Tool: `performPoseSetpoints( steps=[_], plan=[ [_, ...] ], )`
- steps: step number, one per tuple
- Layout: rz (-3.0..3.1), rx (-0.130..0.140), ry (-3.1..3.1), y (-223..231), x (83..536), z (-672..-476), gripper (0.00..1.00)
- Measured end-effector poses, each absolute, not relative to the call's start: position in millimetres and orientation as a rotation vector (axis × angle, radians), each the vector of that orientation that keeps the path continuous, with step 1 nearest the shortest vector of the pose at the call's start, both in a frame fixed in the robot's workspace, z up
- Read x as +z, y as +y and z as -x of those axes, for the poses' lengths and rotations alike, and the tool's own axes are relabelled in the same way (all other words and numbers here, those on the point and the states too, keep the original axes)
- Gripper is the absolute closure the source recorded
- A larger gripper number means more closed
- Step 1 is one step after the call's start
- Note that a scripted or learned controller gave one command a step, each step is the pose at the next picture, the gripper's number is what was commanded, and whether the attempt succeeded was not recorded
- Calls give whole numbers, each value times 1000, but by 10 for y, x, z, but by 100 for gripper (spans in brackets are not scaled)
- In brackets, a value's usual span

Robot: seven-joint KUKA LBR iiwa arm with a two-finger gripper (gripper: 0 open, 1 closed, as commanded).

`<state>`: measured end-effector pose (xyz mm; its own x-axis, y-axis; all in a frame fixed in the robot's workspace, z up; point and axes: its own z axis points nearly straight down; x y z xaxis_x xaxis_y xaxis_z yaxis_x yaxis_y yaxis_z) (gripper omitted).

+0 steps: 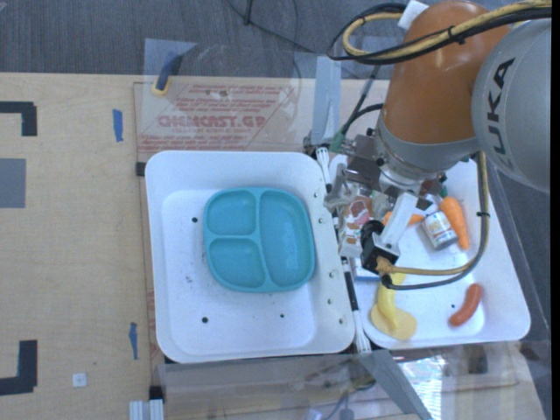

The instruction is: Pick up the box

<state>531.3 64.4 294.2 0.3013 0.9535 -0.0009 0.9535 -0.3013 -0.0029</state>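
white box [357, 213] — just beside gripper [346, 191]

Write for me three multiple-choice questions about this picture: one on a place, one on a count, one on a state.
1. Where is the plate?
A. left bin
B. right bin
C. bare bench

2. How many compartments has the plate?
A. two
B. three
C. five

3. How does the plate lie?
A. face up
B. face down
C. on its edge

Answers:
1 A: the left bin's walls surround it.
2 B: its ridges mark off three hollows.
3 A: the hollows face the camera.
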Motion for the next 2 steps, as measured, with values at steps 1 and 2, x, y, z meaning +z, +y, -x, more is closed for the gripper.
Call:
performPoseSetpoints(
  steps=[1,2],
  plan=[
    [2538,4,-1849,623,3035,-5321,100],
    [2915,3,-1172,436,4343,-5074,100]
  ],
)
